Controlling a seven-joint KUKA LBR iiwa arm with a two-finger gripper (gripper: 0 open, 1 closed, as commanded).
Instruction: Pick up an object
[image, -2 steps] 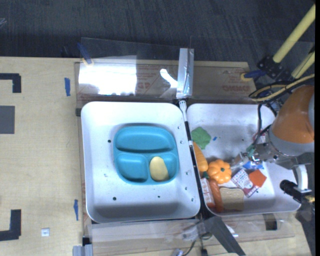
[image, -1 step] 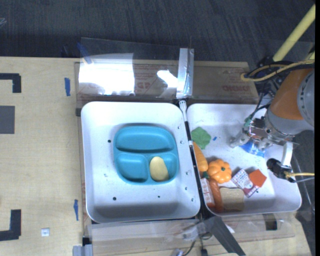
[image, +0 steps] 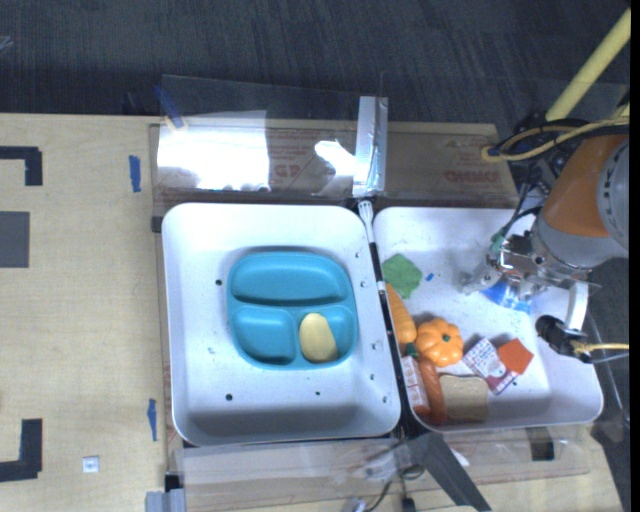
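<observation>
Your two-finger metal gripper hangs low over the right white bin, near its far right side, and you cannot tell from this angle whether it is parted or closed. A small blue object shows just beneath it, too blurred to name. Reading left to right: the left white bin holds a smooth teal divided plastic tray with a pale yellow egg-shaped piece in its lower right compartment. In the right bin, a flat green scrap lies left of your gripper, a ribbed orange toy pumpkin sits nearer the front, a tan bread-like block is by the front wall, and a red and white packet lies below the gripper. The grey arm with its orange band reaches in from the right, wrist pointing down.
</observation>
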